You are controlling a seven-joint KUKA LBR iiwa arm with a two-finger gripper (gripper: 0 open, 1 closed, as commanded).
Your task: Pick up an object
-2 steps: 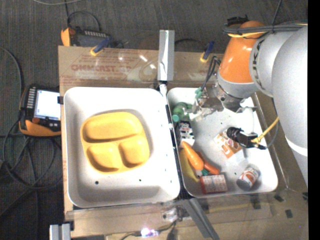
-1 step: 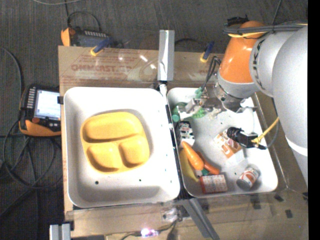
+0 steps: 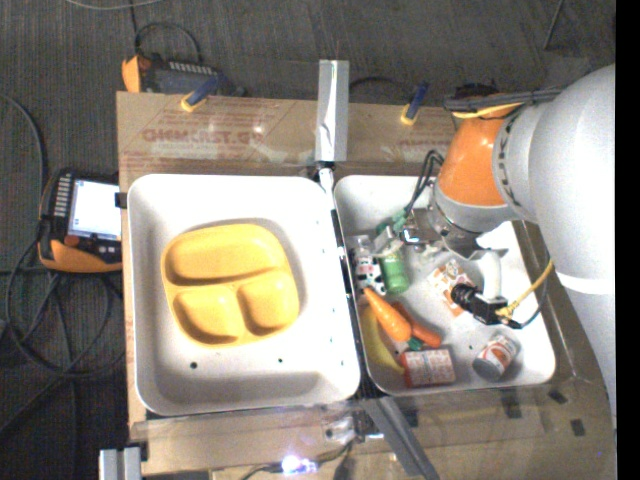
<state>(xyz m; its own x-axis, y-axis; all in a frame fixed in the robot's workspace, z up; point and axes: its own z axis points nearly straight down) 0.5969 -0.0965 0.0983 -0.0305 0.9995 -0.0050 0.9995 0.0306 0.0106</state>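
Observation:
My gripper (image 3: pixel 402 236) is low in the right bin (image 3: pixel 535 368), near its back left part, below the orange band of the arm. A green bottle (image 3: pixel 393 274) lies just beneath and in front of it, very close; whether they touch is unclear. In front of the bottle an orange carrot (image 3: pixel 392 316) lies at a slant, with a yellow banana (image 3: pixel 377 346) beside it. A red and white packet (image 3: pixel 430 368) and a small can (image 3: pixel 494 357) sit near the bin's front. A small white and black item (image 3: pixel 365 265) rests by the left wall.
The left bin (image 3: pixel 150 368) holds a yellow compartment tray (image 3: pixel 232 281). A divider runs between the bins (image 3: pixel 343 278). The arm's bulk covers the right bin's back right corner. An orange handheld device (image 3: pixel 82 223) lies off the bench at left.

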